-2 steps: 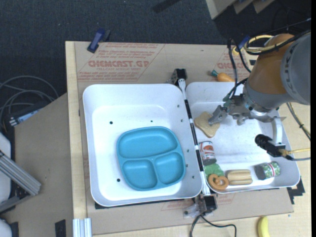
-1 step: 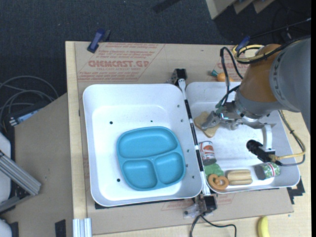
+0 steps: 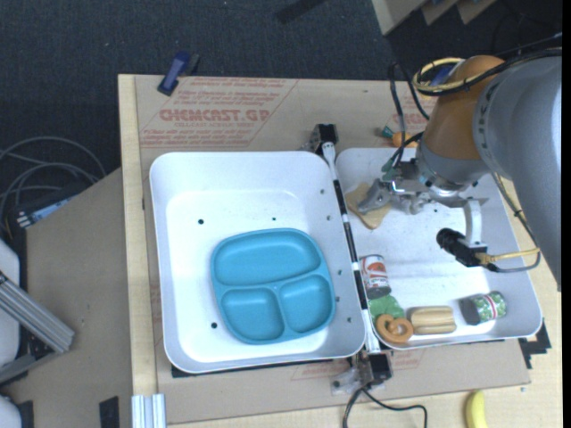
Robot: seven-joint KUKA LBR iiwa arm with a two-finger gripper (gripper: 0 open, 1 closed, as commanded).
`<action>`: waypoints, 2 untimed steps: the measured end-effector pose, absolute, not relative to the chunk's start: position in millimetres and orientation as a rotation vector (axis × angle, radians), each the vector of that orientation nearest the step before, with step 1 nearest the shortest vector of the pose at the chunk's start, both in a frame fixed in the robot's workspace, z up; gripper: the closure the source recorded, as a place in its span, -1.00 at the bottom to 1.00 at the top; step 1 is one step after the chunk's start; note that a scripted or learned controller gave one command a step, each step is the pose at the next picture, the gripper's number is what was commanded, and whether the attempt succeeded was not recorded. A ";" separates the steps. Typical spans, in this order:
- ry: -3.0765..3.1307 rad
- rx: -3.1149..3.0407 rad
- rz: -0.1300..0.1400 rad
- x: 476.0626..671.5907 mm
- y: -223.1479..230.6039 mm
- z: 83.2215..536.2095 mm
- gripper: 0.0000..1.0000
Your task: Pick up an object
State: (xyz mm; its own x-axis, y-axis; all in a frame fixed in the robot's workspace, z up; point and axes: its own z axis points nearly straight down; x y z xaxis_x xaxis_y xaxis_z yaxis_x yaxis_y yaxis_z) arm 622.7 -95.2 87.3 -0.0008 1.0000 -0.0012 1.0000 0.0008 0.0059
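My gripper (image 3: 398,192) is low over the back left part of the right bin (image 3: 513,239), under the arm's orange band (image 3: 453,114). A tan, wedge-shaped object (image 3: 368,205) lies right at its left tip, touching or nearly touching it; I cannot tell whether it is gripped. Along the bin's front lie a small red-and-white can (image 3: 375,275), a green piece (image 3: 386,308), a brown ring like a donut (image 3: 394,329), a tan bun (image 3: 432,320) and a green can (image 3: 484,308).
The left bin (image 3: 178,194) holds a blue divided tray (image 3: 272,283). A black part with a yellow cable (image 3: 459,247) hangs over the right bin's middle. A blue object (image 3: 177,71) lies on the cardboard at the back left.
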 end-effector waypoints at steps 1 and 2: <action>2.219 2.218 0.004 667.8 -92.6 86.8 -1.00; 2.219 2.220 0.002 614.6 -112.7 86.6 -1.00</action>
